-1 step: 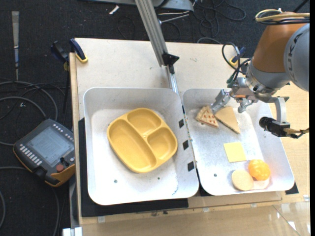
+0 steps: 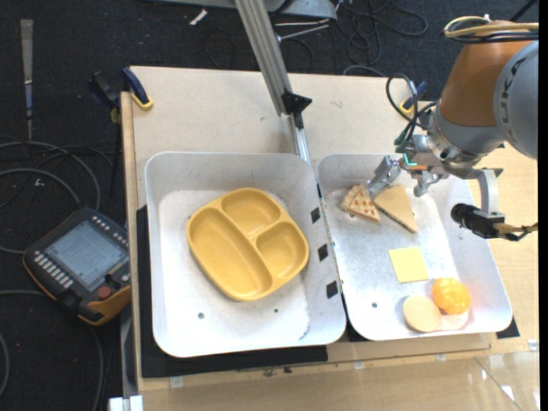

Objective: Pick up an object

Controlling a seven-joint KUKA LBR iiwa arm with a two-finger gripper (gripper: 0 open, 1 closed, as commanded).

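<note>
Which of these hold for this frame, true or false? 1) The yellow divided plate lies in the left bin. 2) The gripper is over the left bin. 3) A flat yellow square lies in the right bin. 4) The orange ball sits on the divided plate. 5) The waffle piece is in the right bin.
1) True: the yellow divided plate lies in the left bin.
2) False: the gripper is over the right bin.
3) True: the yellow square lies flat there.
4) False: the orange ball is in the right bin, beside a pale round piece.
5) True: the waffle piece lies beside a tan wedge.
</note>
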